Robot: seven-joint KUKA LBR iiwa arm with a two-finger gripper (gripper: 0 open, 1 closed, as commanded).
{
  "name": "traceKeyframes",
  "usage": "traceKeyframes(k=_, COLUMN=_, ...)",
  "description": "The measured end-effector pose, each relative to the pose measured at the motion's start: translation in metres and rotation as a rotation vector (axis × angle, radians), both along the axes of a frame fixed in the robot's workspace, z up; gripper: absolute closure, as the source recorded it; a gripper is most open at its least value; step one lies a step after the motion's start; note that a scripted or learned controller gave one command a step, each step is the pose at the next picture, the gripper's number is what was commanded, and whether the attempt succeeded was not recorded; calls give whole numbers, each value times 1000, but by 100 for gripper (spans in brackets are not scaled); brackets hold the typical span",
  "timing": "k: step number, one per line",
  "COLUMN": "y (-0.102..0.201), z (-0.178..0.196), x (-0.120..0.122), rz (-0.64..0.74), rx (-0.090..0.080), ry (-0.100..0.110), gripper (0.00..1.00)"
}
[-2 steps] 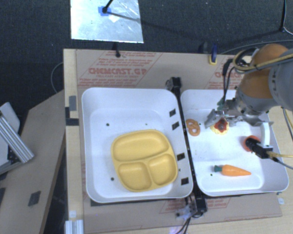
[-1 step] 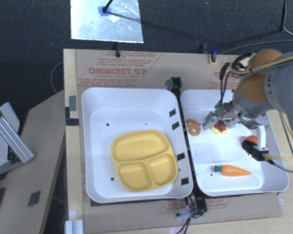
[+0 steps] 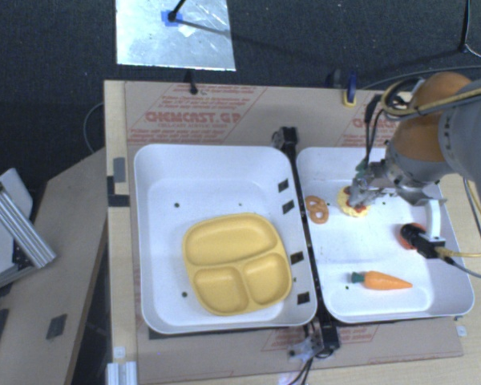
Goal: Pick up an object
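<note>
**My fingers at a small yellow piece in the right bin**

Far to the left of my fingers, the left bin holds a yellow divided tray. The tray lies flat, with one long compartment and two smaller ones, toward the near side of that bin. Both bins rest on a sheet of printed cardboard that covers the bench.

The right bin stands edge to edge with the left one, and my fingers hang inside it, over its far half. Just to the left of my fingers a brown pretzel lies flat on the bin floor, close to the shared wall and apart from everything else.

Directly under my fingers sits a small yellow piece, which is the task's thing nearest to me. My fingers meet it from above. From this slant I cannot tell how far open they are, nor whether the piece is gripped between them.

Nearer the camera and a little to the right of my fingers, well apart from them, an orange carrot lies on its side. Its green end points left and its tip points right.

To the right of my fingers, my grey arm with its orange band reaches in over the bin's far right corner.
</note>
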State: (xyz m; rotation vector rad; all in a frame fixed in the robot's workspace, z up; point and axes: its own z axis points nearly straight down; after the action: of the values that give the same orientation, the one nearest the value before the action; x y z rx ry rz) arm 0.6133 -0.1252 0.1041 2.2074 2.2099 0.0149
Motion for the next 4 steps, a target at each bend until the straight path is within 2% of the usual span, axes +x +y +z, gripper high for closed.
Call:
traceKeyframes(k=1, y=2, z=47, x=9, rz=4, rx=5, ry=13, gripper=100)
traceKeyframes(k=2, y=2, z=101, x=11, rz=4, rx=5, ry=12, gripper=100)
traceKeyframes(k=3, y=57, z=105, x=22, rz=9, rx=8, ry=16, gripper=100)
traceKeyframes(k=4, y=105, z=101, x=18, rz=9, rx=8, ry=18, gripper=100)
